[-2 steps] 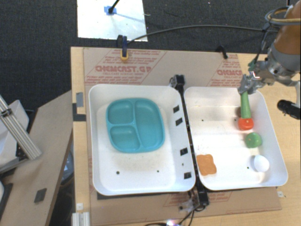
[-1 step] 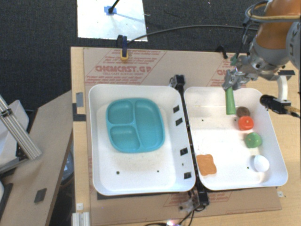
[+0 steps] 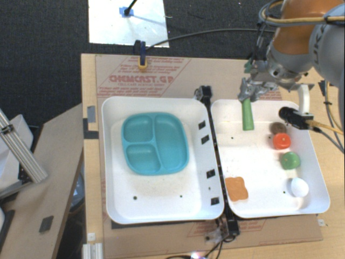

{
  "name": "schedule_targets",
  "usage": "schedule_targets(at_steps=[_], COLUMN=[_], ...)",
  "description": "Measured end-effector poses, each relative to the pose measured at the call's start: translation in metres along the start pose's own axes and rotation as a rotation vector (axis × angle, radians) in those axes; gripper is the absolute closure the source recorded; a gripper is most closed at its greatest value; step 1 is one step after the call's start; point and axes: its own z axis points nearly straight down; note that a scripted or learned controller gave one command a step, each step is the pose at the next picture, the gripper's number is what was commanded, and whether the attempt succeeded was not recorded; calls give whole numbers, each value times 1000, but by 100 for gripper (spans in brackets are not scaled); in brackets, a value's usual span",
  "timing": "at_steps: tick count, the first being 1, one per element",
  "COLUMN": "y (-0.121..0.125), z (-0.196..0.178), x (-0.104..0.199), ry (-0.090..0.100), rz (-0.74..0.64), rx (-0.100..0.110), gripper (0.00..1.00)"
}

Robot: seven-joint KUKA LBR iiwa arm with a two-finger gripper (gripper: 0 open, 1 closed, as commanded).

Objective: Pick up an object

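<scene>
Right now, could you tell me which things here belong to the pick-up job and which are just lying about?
Job:
pincer
green stick between its fingers
right bin

Lying about:
teal divided plate
left bin
red ball
green ball
white egg
orange piece
brown piece

**Grey arm, orange band, metal gripper**

The arm is cased in smooth grey, rounded at the joint; a glossy orange band is seen above the wrist; yellow and dark cables are looped along its left side; a small green part is fixed beside the wrist; the gripper is built of dull grey metal, narrow and blocky.
</scene>
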Motion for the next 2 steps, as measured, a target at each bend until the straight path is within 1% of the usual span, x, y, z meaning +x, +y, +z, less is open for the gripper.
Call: schedule_targets(at_steps=[1,2], y=[2,1], z=[9,25], x=[64,117], ry=[1,1], rz=[-1,0], rx=[1,2], gripper=[100,100])
